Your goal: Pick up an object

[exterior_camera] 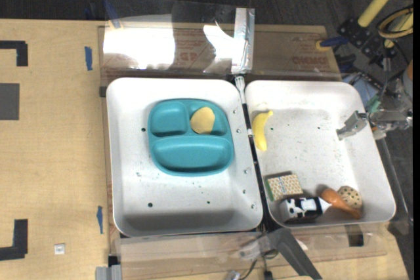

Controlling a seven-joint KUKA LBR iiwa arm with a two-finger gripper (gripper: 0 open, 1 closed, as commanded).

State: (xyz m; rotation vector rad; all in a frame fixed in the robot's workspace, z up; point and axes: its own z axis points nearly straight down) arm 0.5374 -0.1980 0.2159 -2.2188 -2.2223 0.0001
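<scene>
Yellow banana [262, 129] in right bin [367, 141]; gripper [354, 124] at the bin's right rim, fingers' state unclear.

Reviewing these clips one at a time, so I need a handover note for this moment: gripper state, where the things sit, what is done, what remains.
Gripper: at the right bin's right edge, above its floor, nothing between its fingers that I can see; open or shut unclear.
Right bin: banana by the left wall; patterned block, black-and-white toy, carrot and dotted cookie along the near side.
Left bin: teal divided plate with a yellow piece in its upper right compartment.
Done: nothing picked.
Left: choose an object, grasp, lift.
</scene>
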